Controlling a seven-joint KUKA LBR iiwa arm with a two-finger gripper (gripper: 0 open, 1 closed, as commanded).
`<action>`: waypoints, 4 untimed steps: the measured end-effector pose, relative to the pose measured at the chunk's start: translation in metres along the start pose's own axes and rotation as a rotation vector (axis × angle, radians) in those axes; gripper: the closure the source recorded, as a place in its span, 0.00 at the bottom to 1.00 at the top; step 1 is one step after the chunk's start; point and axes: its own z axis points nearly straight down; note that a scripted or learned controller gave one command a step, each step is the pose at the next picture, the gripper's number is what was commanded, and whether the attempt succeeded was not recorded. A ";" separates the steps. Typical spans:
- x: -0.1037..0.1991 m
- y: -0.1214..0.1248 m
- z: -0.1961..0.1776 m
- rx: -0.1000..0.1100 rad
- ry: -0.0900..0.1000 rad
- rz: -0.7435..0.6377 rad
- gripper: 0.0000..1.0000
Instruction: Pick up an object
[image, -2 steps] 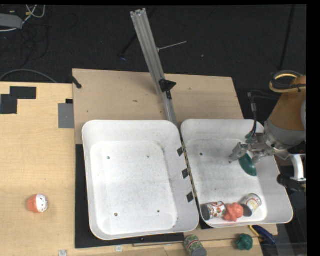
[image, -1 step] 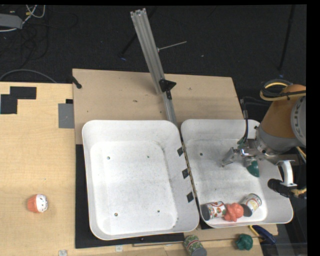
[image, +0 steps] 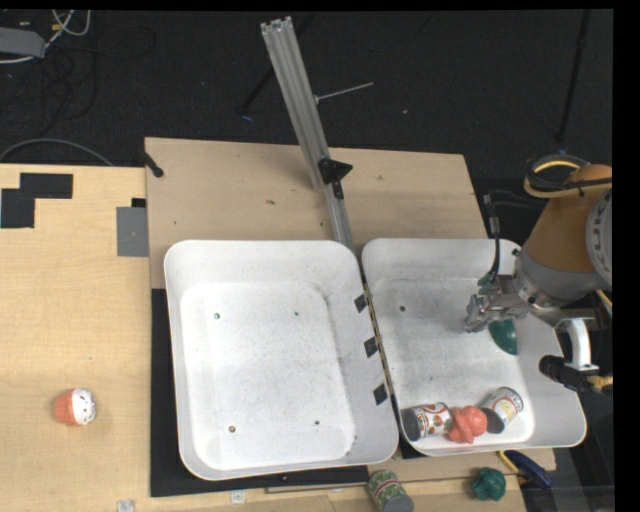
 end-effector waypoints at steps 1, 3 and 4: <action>-0.004 -0.008 -0.048 -0.002 -0.008 0.007 1.00; -0.007 -0.017 -0.156 -0.004 -0.008 0.002 1.00; 0.041 -0.030 -0.159 0.003 -0.004 -0.001 1.00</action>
